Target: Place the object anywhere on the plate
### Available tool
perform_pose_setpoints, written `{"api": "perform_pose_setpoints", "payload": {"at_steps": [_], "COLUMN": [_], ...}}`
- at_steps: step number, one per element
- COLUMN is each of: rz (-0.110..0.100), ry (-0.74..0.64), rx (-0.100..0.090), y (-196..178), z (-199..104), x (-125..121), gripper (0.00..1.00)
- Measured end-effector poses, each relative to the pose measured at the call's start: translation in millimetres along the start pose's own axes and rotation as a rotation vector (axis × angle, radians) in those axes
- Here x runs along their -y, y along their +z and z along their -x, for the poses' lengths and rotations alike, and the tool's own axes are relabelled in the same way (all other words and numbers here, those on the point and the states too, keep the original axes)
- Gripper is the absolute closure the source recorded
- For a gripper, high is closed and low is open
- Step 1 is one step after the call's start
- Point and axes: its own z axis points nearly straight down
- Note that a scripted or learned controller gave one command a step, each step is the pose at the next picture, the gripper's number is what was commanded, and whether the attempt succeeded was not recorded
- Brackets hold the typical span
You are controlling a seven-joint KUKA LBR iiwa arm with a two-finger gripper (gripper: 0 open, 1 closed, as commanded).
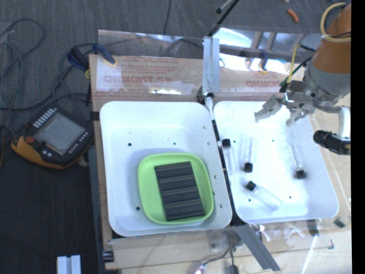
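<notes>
vials (258, 192) lie below the hand (282, 112) (right bin).

The arm (333, 61) is grey with an orange band above its wrist. A yellow cable loops beside it. The gripper (283, 112) is metallic, with two pale grey fingers (266, 112).

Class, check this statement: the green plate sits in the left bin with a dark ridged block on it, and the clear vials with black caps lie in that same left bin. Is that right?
Not quite. The camera view shows the clear vials lying in the right bin, not the left one. The rest holds: the green plate sits in the left bin with the dark ridged block on it.
</notes>
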Motion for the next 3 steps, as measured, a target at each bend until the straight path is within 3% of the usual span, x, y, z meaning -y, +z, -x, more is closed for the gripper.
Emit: {"api": "perform_pose_setpoints", "payload": {"at_steps": [3], "rz": [-0.001], "ry": [0.036], "rx": [0.000], "y": [11], "z": [-43], "x": [-17], "gripper": [0.00]}}
